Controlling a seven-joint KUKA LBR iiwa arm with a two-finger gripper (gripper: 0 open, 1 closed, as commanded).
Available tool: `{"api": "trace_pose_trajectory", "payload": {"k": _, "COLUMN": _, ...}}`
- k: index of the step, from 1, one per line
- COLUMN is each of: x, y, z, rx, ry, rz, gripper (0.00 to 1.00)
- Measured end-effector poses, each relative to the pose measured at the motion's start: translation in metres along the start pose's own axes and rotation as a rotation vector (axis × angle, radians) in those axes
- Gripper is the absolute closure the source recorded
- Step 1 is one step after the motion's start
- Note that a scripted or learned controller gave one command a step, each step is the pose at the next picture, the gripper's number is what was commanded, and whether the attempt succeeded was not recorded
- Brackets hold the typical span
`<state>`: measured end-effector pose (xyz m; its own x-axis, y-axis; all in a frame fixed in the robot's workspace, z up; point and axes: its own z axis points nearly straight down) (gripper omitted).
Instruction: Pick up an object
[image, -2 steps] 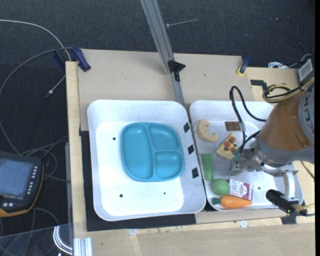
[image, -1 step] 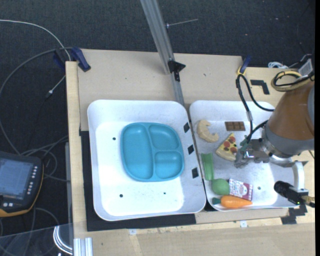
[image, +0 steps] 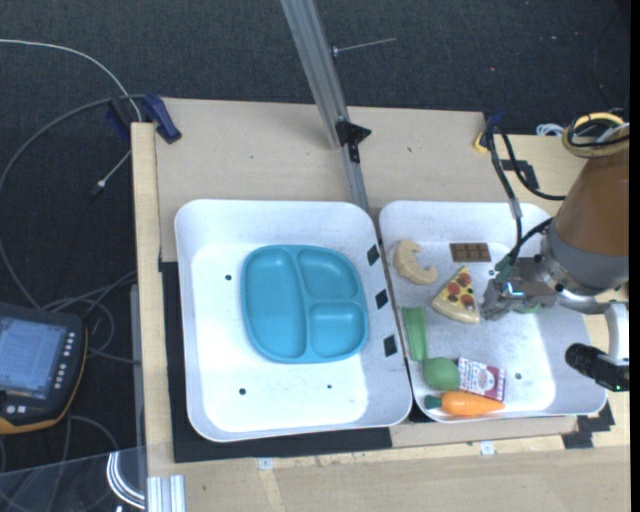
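Observation:
My gripper (image: 497, 300) is low inside the right bin (image: 525, 345), reaching in from the right below the orange-banded wrist. It sits just off the right edge of a toy pizza slice (image: 457, 295); whether it touches the slice is unclear. Close by are a brown chocolate bar (image: 469, 252) and a tan croissant-shaped piece (image: 412, 261) toward the back. A green stick (image: 414, 332), a round green item (image: 439, 373), a red-and-white packet (image: 480, 377) and an orange carrot (image: 472, 404) lie toward the front.
The left bin (image: 212, 340) holds a blue divided plate (image: 303, 302). A metal pole (image: 325, 75) slants in from the top, ending between the bins. Cables (image: 515, 170) run by the right bin's back corner.

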<state>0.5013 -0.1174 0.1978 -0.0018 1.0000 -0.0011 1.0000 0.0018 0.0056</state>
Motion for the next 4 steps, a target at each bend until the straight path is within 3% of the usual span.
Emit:
{"api": "trace_pose_trajectory", "payload": {"k": 1, "x": -0.001, "y": 0.000, "z": -0.064, "rx": -0.003, "ry": -0.001, "rz": 0.000, "gripper": 1.00}}
{"api": "trace_pose_trajectory", "payload": {"k": 4, "x": 0.140, "y": 0.053, "z": -0.057, "rx": 0.003, "ry": 0.002, "rz": -0.003, "gripper": 1.00}}
